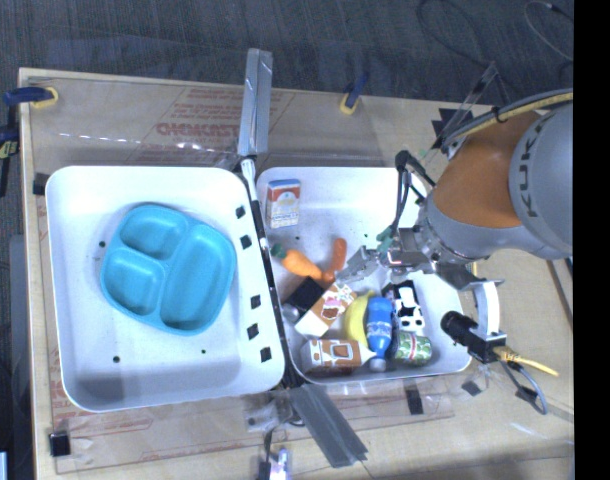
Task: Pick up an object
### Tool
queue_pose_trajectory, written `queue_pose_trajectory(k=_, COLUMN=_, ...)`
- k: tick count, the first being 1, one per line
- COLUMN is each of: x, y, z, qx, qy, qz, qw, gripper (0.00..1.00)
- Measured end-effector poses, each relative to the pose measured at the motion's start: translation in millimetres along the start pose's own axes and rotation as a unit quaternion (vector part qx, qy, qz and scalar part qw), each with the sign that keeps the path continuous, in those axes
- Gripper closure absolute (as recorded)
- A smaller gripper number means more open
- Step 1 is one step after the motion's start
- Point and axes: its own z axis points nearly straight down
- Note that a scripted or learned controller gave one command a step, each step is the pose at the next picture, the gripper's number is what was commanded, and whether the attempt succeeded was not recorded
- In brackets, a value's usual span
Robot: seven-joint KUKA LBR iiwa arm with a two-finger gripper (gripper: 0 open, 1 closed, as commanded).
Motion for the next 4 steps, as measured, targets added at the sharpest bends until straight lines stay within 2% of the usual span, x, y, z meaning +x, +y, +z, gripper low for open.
queue_pose_trajectory(k=1, x=37.8, y=67.6, z=107.6, qx=0.000, qy=0.000, qz=0.192, qw=0.9813, gripper=0.00)
queue_pose_trajectory(k=2, x=39.1, y=68.0, z=97.1, qx=0.001, qy=0.001, qz=0.189, qw=0.9819, gripper=1.00)
queue_pose_trajectory(k=3, x=97.3, y=59.7, z=-11.5, qx=0.000, qy=0.000, qz=0.215, qw=0.9765, gripper=1.00)
queue_pose_trajectory(k=4, x=101.5, y=65.9, z=7.5, qx=0.002, qy=0.000, qz=0.270, qw=0.9629, gripper=1.00)
